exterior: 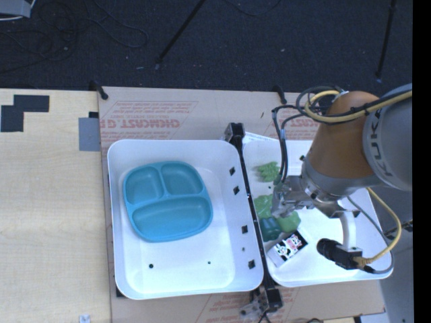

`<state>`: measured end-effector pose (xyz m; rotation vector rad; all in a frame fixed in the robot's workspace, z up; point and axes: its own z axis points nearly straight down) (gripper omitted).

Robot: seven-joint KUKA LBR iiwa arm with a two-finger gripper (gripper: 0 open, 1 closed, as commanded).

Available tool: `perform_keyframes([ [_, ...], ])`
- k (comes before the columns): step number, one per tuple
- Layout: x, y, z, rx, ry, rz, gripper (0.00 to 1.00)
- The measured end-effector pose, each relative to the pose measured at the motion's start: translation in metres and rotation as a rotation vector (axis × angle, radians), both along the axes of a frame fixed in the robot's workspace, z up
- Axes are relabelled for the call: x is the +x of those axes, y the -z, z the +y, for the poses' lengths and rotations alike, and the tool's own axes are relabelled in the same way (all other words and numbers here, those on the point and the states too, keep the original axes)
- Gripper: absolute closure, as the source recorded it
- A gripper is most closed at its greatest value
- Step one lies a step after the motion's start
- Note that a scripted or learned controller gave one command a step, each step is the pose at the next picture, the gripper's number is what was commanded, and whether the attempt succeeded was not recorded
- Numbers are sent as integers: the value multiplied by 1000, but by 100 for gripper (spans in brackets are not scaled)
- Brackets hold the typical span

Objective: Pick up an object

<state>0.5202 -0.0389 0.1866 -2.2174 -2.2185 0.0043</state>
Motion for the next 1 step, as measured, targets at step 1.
perform_keyframes([
  [1, 12, -121, 120, 1, -9, -13, 100],
])
